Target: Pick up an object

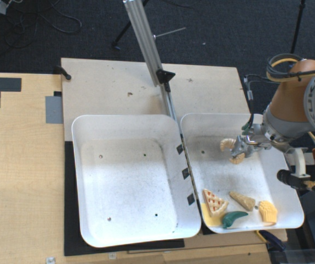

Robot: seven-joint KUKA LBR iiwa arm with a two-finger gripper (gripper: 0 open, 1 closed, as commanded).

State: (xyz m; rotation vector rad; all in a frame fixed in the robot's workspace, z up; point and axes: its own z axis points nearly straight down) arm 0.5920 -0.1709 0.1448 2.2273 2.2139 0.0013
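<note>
Here, the left bin [125,180] is seen at the left on the desk [20,164], its white floor speckled with small dark marks. A slanted metal rail [146,43] is seen rising above the seam between the two bins. In the right bin [232,175], a waffle-patterned wedge [215,202], a green piece [233,218], a tan cone-like piece [242,200] and a yellow piece [267,211] are gathered near the front edge. Further back, a pale tan object [228,144] is found just beside the claw [242,149], with another tan bit directly under it. Whether the claw is apart or closed on anything cannot be told. The grey arm [292,106] is seen reaching in at the right.
</note>
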